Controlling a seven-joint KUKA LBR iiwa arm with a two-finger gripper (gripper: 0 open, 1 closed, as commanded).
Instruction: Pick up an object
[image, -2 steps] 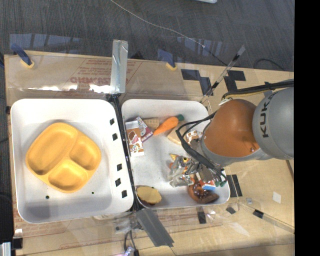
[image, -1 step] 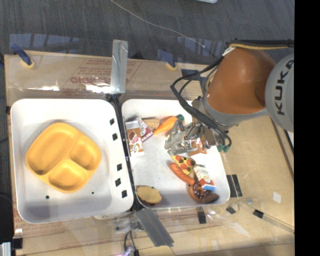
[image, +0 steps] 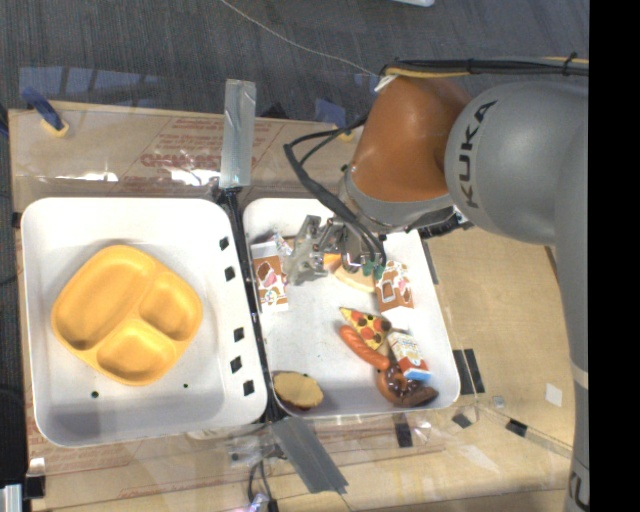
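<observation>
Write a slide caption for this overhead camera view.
KUKA arm's gripper over the right bin of toy food; yellow divided tray in the left bin.

Even overhead light, slightly soft focus

I see a light tan wooden bench (image: 500, 300) w/ a clear plastic sheet over the top. Directly on it: two shallow white plastic bins, side by side & touching along a middle seam. Left bin (image: 40, 300) sits toward the bench's left edge, right bin (image: 300, 340) just beside it. Grey duct tape strip (image: 238, 130) at the seam's far end, another grey tape strip (image: 310, 460) at the near end. Small black tape tabs (image: 468, 370) by the right bin's near-right corner.
</observation>
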